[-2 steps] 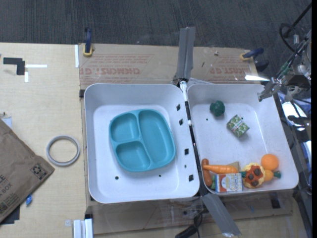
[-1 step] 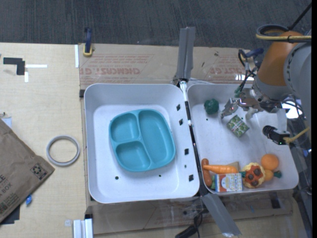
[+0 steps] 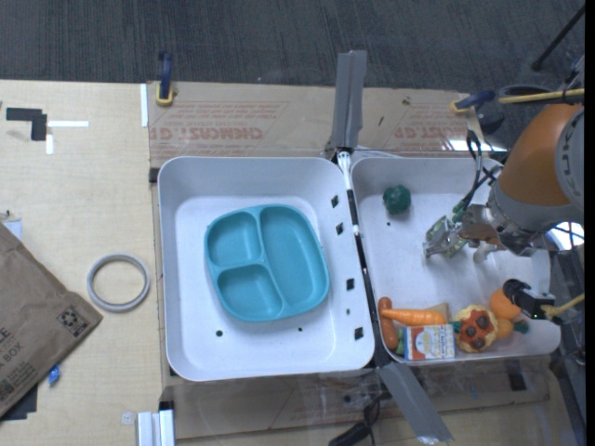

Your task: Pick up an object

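Far left of the claw, teal plate point(image 3: 268, 263) in left bin point(image 3: 181, 277). Green ball point(image 3: 397, 199) up-left of it. Claw point(image 3: 444, 240) over right bin point(image 3: 409, 272), finger state can't tell. Carrot point(image 3: 412, 316), juice box point(image 3: 429, 342), pizza toy point(image 3: 476, 327) below it.

Left bin point(image 3: 177, 249): a teal tray point(image 3: 267, 263) is taking up the middle; bare floor is running round it along all four walls.
Divider point(image 3: 351, 221): the two bins' rims are meeting here, standing between the bins.
Right bin point(image 3: 409, 167), far end: a green ball point(image 3: 397, 199) is sitting alone, with open floor around it.
Right bin, middle: the gripper point(image 3: 446, 240) and arm point(image 3: 544, 170) are occupying the right side; floor to their left is lying open.
Right bin, near wall: a carrot point(image 3: 411, 315), carton point(image 3: 429, 342), pizza toy point(image 3: 476, 327) and orange toy point(image 3: 507, 307) are crowding together, leaving little gap.
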